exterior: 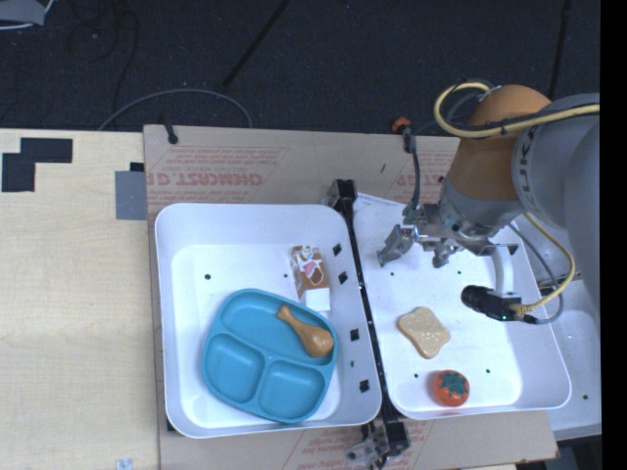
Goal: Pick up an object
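My gripper (pixel 416 251) hangs over the far part of the right bin (pixel 549 360), its two fingers spread open with nothing between them. A slice of toast (pixel 424 331) lies on the bin floor below the gripper, nearer the front. A red tomato (pixel 450 388) rests at the front of the same bin. In the left bin (pixel 186 262), a blue divided plate (pixel 250 375) carries a chicken drumstick (pixel 307 331). A small brown and white item (pixel 310 268) lies just behind the plate.
A black divider strip (pixel 361 302) runs between the two bins. Cables and a black connector (pixel 490 302) trail from the wrist over the right bin's right side. Bare cardboard (pixel 255 169) lies behind the bins.
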You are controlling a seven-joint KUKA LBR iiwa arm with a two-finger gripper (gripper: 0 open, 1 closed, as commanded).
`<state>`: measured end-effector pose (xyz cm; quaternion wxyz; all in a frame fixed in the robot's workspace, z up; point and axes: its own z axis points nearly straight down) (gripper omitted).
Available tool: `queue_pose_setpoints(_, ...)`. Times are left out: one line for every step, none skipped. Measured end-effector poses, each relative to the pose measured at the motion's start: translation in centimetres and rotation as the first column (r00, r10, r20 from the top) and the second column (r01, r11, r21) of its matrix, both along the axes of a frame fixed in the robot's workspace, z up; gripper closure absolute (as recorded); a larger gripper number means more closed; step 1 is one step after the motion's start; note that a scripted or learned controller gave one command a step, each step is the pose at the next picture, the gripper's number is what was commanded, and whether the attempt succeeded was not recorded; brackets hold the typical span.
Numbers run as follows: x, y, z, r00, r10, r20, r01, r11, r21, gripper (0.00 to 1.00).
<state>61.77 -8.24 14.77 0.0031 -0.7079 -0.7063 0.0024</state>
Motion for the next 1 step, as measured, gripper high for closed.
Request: queue_pose_setpoints(0.07,-0.15,1.27,1.0,-0.004,0.003,0.004,1.0,0.0,1.0)
